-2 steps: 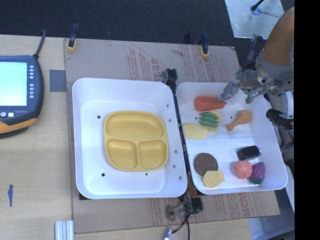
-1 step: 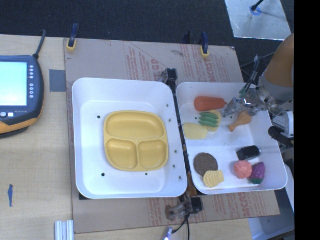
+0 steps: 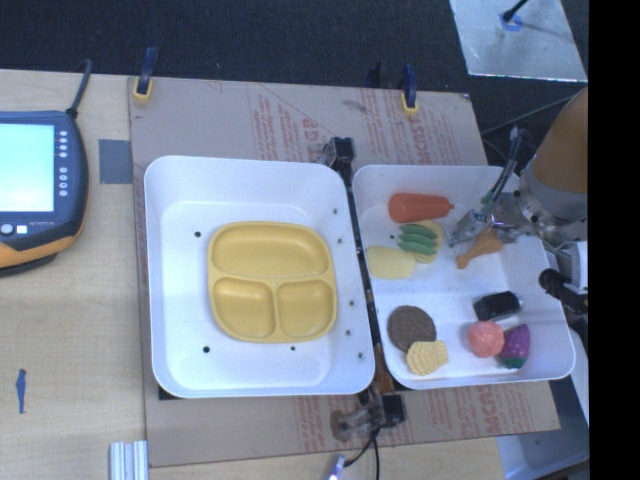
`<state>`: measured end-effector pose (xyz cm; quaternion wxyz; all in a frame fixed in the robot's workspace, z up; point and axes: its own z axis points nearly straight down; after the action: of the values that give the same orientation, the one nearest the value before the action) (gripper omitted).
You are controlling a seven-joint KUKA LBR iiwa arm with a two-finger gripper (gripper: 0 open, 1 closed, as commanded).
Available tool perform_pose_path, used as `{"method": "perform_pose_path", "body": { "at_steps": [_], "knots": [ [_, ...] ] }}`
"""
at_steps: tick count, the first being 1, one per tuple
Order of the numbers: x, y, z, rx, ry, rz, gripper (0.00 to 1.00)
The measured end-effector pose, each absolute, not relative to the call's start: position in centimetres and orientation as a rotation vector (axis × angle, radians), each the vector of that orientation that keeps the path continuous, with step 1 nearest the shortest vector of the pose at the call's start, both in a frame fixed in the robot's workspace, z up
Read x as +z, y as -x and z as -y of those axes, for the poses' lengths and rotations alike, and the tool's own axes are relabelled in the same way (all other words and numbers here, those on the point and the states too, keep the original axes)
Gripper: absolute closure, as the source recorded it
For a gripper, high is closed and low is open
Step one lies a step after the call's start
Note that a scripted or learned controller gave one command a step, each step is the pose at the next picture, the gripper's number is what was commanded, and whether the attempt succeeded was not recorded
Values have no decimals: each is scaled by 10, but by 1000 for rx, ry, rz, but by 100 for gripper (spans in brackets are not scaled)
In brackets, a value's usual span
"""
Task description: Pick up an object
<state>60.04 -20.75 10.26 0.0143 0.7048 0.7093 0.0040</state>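
Several small toy foods lie in the right bin [image 3: 560,368], and any of them could serve as the object to lift. Nearest the camera sit a yellow corn piece [image 3: 427,357] and a brown round patty [image 3: 411,326], touching each other; just beside them to the right are a pink ball [image 3: 486,339] and a purple piece [image 3: 516,345], with a small black block [image 3: 496,305] behind those. Farther back lie a pale yellow piece [image 3: 390,262], a green pod [image 3: 419,238] and an orange-red carrot [image 3: 419,206].

At the far right of that bin the end effector [image 3: 478,230] hovers over a small orange-tan piece [image 3: 478,248], which seems the likeliest target. To do this well, I judge it should come straight down with the piece centred, clear of the green pod and the bin wall, then close and lift slowly.

Whether the end effector is released or clenched cannot be made out: its tips blur into the piece below. The arm [image 3: 560,168] is cut off at the right. The left bin [image 3: 160,268] holds a yellow divided tray [image 3: 272,278], well apart from the action on the counter [image 3: 70,348].
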Motion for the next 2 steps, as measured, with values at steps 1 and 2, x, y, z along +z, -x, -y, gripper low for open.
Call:
{"method": "perform_pose_path", "body": {
  "at_steps": [1, 2],
  "knots": [
    [114, -601, 210, 8, -2191, -2206, 100],
    [114, -600, 210, 7, -2193, -2209, 0]
  ]
}}
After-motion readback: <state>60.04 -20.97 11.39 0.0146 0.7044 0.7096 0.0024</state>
